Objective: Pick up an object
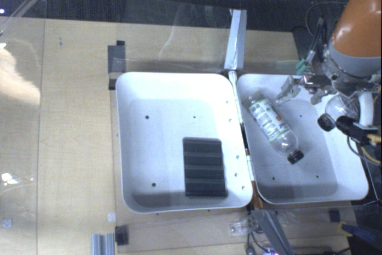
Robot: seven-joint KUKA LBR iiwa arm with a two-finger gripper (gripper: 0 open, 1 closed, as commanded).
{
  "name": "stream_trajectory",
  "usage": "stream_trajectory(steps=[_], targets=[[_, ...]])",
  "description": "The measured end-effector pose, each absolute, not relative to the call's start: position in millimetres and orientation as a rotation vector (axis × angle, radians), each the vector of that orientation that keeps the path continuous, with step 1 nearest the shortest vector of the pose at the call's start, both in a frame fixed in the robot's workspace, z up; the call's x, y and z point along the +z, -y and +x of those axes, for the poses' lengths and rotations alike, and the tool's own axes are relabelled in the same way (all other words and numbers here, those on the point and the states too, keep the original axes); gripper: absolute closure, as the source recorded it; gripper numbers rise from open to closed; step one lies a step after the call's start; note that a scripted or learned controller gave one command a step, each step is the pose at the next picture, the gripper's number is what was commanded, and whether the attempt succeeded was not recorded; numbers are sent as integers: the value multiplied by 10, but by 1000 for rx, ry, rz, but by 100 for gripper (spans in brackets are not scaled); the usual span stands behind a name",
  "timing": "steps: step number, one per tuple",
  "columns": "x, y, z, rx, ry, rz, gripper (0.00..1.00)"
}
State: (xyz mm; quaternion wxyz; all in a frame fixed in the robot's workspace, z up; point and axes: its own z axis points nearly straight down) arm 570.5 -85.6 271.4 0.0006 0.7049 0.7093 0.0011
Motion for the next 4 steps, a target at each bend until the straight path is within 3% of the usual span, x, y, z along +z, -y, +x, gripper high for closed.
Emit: stream_trajectory(steps=[1,2,3,4], targets=[[1646,1257,6070,3,-2262,2179,0],[1421,1111,6209,46,-2314,2074,0],[1320,1256,6337,30,-2332,2037,0],[1132,1416,5926,2,-2544,1825,0]])
